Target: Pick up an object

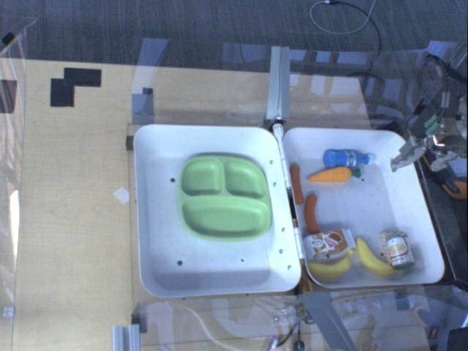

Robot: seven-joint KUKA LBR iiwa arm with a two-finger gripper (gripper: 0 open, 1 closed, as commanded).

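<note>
At the far left, a pale wooden bench top (66,218) runs across the view, carrying a black stepped marking (73,86) near its back edge and a clear plastic panel (14,159) standing along its left side. Beyond the bench lies dark blue-grey carpet (183,9), with a thin white cable (351,13) looping across it toward the upper right.

The left bin (153,269) sits on the wood and holds a green divided tray (224,196), lying flat near its middle with three compartments facing up. A grey metal bar (277,86) rises behind the seam where the two bins meet.

The right bin (409,218) touches the left one along that seam. Just inside its left wall lie two red sausages (296,183), one behind the other (311,212). Toward the back, a blue bottle (345,158) lies on its side, with an orange carrot (333,175) just in front of it, touching or nearly so. Along the front wall sit a small brown-and-white carton (329,243), a yellow banana (327,269) curving beneath it, a second banana (371,260) to the right, and a small can (397,248) beside that banana's tip.

The gripper (431,146) hangs at the right bin's back right corner, over its rim, well apart from every object in the bin. Whether its jaws are spread or pressed together I cannot tell; nothing is visibly held between them.
</note>
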